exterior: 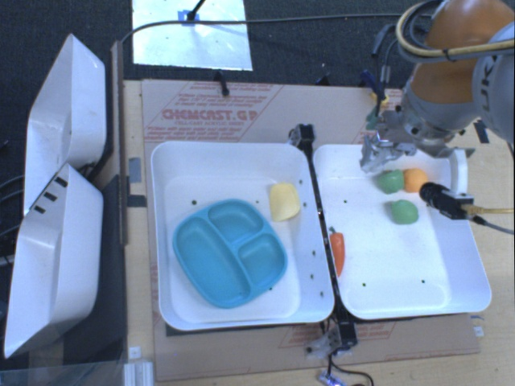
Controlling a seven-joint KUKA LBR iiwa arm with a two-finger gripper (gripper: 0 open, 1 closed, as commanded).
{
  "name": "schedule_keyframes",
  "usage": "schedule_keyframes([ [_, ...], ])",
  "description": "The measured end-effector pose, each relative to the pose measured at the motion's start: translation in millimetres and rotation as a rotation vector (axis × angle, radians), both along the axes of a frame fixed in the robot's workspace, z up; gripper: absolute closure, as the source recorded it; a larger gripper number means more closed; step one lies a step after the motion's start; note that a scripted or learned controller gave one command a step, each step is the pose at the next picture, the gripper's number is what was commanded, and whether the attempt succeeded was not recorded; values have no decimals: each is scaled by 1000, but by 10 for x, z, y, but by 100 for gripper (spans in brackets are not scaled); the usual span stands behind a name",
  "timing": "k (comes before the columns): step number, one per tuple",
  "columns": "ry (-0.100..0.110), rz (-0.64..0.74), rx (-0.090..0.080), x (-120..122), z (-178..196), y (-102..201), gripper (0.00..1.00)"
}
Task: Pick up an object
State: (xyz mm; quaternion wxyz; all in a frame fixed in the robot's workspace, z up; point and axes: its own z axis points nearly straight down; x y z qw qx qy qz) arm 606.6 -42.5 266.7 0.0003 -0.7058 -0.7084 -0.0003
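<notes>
Dark carpet surrounds the counter (241, 107), whose brown board carries two shallow white bins side by side.

Seen from the camera view, the left bin (193, 155) holds a blue divided tray (229, 252) and, just beside the tray's upper right corner, a pale yellow piece (283, 202). An orange-red carrot-like item (337, 252) lies at the left edge of the right bin (418, 296), close against the divider between the two bins.

Toward the far side of the right bin sits a cluster of three small things: a green piece (391, 182), an orange ball (415, 180) touching or nearly touching it on the right, and a second green piece (403, 211) slightly nearer the camera. The end effector (376, 156) hangs low at the upper left of that cluster, just beside the first green piece; whether it touches it cannot be made out, and whether the end effector is spread or closed cannot be told from this angle.

As a judgement, the pick is at the approach or descent stage: every item rests on a bin floor, nothing is seen between the tips, and closing, securing and lifting all remain to be done. The first green piece looks the likeliest target.
</notes>
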Motion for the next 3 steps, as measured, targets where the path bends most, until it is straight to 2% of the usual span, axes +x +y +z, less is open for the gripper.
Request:
schedule_keyframes([
  [1, -1, 1, 0, -147, 11, 478, 100],
  [2, 1, 1, 0, -353, -195, 960, 100],
  [3, -1, 0, 0, -560, -169, 1448, 100],
])
